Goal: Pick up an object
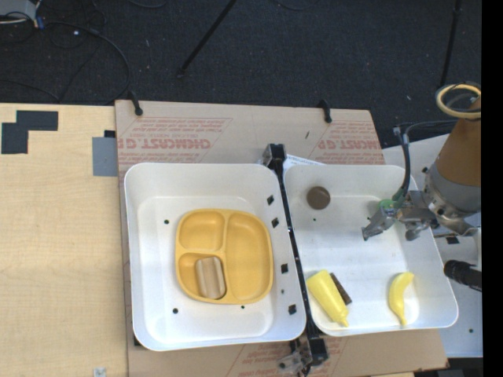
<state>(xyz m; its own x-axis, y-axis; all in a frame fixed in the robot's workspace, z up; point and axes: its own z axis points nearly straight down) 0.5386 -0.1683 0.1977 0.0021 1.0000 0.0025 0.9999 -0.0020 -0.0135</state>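
My gripper (391,229) hangs over the right bin (357,183), toward its right side, with the fingers spread open and nothing between them. A small brown round object (318,198) lies to its upper left, apart from it. Near the bin's front wall a yellow banana (401,296) lies below the gripper. A yellow bottle-shaped object (328,296) lies at the front left, with a dark piece (343,290) beside it. In the left bin (149,210) a yellow divided plate (247,250) holds a tan block (210,276) in its lower left compartment.
The arm's grey body with an orange band (464,151) stands at the right edge over the bin's rim. A black clip strip (283,226) runs along the wall shared by the two bins. Cardboard (204,136) lies under both bins.
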